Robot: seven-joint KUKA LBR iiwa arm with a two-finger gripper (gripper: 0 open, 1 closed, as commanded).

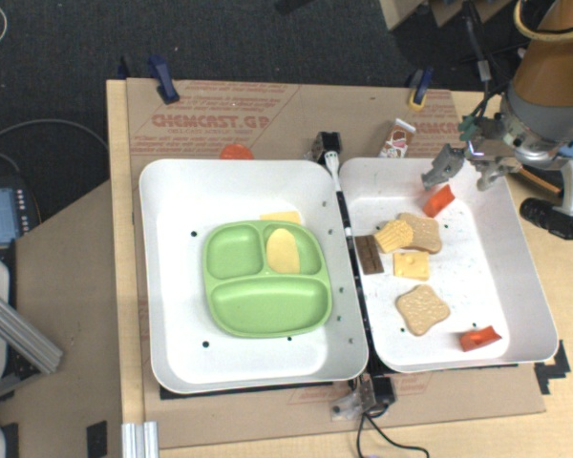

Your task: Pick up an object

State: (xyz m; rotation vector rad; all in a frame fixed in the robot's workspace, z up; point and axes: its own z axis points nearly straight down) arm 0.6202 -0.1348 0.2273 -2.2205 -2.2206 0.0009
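Pincer: the pincer (470, 166) hangs at the upper right of the frame over the far edge of the right bin (516, 284), fingers spread apart, nothing between them.
Arm: the arm (546, 74), grey with an orange band, comes in from the right edge.
Nearest target: an orange-red wedge (439, 199) lies just below the pincer, apart from the fingers.
Crowd in the middle: a round-edged cracker (422, 232) overlaps a ridged yellow cracker (393, 236); a flat yellow cheese square (411, 265) sits just below them, a dark brown bar (368, 254) to their left.
Lower right: a pale toast-shaped piece (422, 308), speckled, and near the bin's lower rim a small red block (479, 338).
Left bin: the left bin (172, 256) carries a smooth green divided plate (265, 280), a pale yellow oval (283, 251) in its upper right compartment, a yellow slice (281, 218) peeking from behind the plate.
Around: a small carton (396, 140) on the cardboard-covered worktop (267, 113) above the right bin; blue clamps (162, 77) at the top edge.
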